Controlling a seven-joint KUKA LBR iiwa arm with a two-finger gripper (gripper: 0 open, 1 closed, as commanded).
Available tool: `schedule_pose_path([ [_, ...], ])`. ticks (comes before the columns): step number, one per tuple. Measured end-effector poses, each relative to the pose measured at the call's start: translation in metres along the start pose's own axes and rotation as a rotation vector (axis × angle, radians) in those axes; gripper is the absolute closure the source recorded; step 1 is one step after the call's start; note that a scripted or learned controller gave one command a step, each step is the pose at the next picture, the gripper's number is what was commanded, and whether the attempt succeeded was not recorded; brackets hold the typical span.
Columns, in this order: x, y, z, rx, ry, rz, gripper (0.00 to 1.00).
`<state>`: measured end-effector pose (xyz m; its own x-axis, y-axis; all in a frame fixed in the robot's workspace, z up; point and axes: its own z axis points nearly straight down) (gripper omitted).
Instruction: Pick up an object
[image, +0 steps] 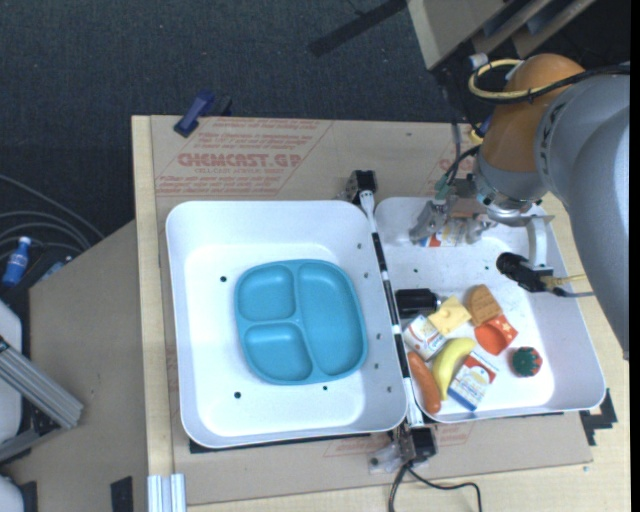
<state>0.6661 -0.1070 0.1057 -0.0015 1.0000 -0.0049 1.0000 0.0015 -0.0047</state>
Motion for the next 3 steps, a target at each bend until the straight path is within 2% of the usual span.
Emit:
schedule_pose_path([
  [1, 0.001, -0.001, 0.021, 0.003, 0.005, 0.002, 0.0],
  [2, 0.0, 0.0, 0.01, 0.003, 0.003, 0.001, 1.0],
  [3, 0.0, -0.001, 0.01, 0.004, 0.003, 0.001, 0.0],
])
